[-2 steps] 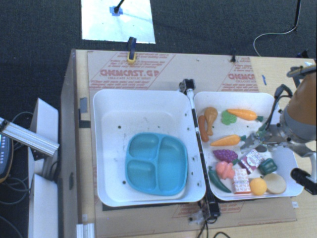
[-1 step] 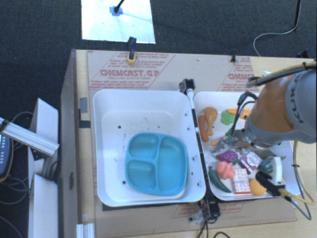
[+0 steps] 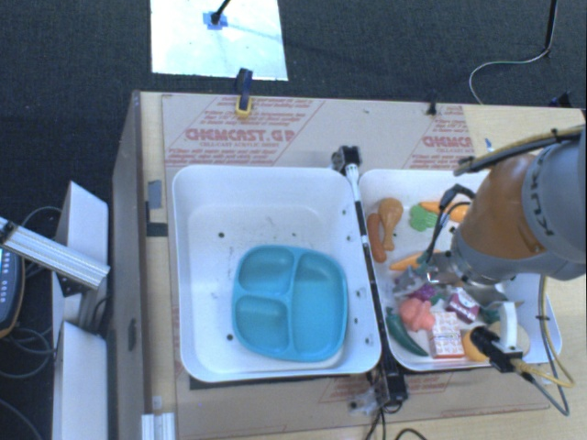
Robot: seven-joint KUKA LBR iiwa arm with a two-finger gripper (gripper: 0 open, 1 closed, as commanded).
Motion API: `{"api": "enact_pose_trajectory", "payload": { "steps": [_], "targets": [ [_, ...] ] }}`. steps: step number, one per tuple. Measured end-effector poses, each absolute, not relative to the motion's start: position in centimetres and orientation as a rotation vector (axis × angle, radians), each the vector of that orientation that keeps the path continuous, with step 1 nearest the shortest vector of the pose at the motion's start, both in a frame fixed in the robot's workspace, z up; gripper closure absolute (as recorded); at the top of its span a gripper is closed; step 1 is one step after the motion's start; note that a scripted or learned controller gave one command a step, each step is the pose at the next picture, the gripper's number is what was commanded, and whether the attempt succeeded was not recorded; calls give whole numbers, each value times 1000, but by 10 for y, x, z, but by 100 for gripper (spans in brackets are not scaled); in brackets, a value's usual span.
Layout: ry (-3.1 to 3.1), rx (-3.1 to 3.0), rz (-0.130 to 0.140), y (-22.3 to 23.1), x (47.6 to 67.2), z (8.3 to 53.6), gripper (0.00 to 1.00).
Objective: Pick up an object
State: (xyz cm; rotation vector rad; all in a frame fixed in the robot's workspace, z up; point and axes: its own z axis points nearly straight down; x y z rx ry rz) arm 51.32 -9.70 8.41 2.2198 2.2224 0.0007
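Nearest, a small red-and-white box (image 3: 447, 342) and a pink toy (image 3: 417, 313) lie in the right bin (image 3: 385, 187) beside the gripper (image 3: 438, 282) (its grip cannot be made out). Farther back sit an orange drumstick (image 3: 388, 220) and, left, a blue tray (image 3: 291, 302).

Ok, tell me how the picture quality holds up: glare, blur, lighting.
Camera view: lighting is even and soft, with faint shadows inside the left bin; the white sheet on the floor is washed out by glare; the blue tray is reasonably sharp; the small items in the right bin are soft, and the arm hides part of them.
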Motion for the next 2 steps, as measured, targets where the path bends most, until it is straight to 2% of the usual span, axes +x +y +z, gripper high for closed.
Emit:
{"api": "enact_pose_trajectory", "payload": {
  "steps": [1,2],
  "targets": [
    [2223,2219,3,-97,514,94,100],
    [2225,2216,4,-37,543,185,100]
  ]
}}
